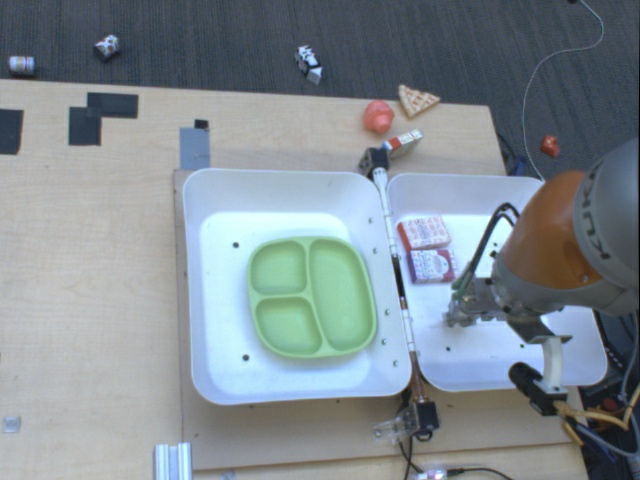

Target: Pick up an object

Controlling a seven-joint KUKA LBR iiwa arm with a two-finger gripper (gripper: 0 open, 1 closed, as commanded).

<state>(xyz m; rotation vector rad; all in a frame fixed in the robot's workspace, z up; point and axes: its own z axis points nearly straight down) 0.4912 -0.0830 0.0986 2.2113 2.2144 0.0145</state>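
Note:
Two small red-and-white packets lie side by side near the back left of the right bin. A light green three-compartment plate rests in the left bin. My gripper hangs low over the right bin's floor, just in front of and a little right of the packets. The grey arm with its orange band covers the bin's right half.
On the bench behind the bins lie a red ball, a pizza-slice toy and a small red-and-white marker-like item. Black patches and a grey block mark the bench at the back left. Cables run near the front edge.

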